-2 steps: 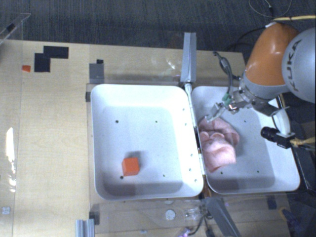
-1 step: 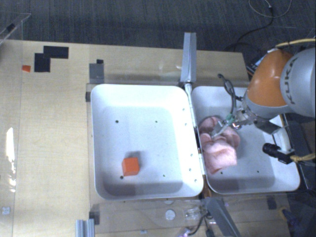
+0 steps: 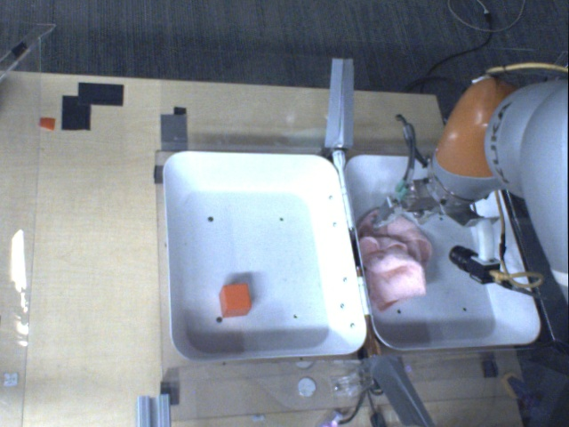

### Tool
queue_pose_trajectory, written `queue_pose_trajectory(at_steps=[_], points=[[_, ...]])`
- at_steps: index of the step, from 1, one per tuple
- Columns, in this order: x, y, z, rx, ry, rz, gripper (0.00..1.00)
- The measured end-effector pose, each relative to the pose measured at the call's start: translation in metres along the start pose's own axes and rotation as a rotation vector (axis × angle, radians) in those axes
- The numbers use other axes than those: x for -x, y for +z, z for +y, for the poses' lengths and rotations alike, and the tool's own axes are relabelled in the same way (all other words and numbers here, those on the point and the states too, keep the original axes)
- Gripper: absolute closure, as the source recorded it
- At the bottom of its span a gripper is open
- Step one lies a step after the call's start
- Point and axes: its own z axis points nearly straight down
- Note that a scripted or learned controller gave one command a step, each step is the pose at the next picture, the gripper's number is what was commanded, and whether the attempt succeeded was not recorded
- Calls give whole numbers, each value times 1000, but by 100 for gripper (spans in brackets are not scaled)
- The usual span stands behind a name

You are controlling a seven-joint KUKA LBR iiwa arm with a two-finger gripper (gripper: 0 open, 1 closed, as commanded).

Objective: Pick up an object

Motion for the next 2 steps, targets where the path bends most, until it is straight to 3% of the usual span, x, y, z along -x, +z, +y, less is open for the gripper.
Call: queue_pose_trajectory(at_steps=[1,2], points=[[-35,-98,-20,-1,-47,0,0],[6,-8,-32,0,-156,0,0]])
